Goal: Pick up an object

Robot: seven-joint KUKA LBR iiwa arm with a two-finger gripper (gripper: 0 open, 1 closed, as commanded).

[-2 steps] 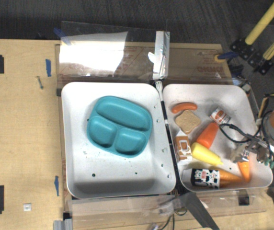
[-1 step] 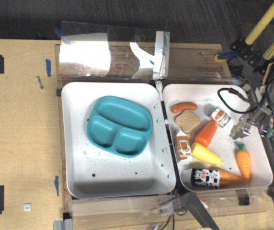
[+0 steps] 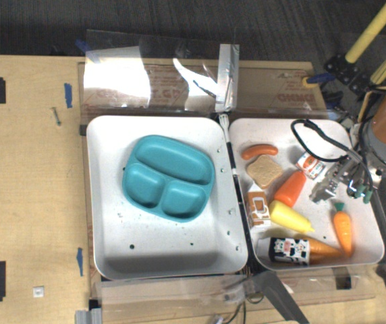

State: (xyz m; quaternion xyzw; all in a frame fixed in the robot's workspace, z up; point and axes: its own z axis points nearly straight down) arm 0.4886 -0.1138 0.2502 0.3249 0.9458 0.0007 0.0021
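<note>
The right bin holds several toy foods. Among them are a red sausage, a tan bread slice, an orange cone-shaped piece and a yellow piece. There is also a small orange and white carton, a black and white can, a red and white can and a carrot with a green top. My gripper hangs low over the bin's right half, between the red and white can and the carrot. Nothing shows as held in it.
The left bin carries a teal divided plate. A black cable loop trails from the wrist over the right bin's back. A clear divider wall stands behind the bins, and yellow bars rise at the top right.
</note>
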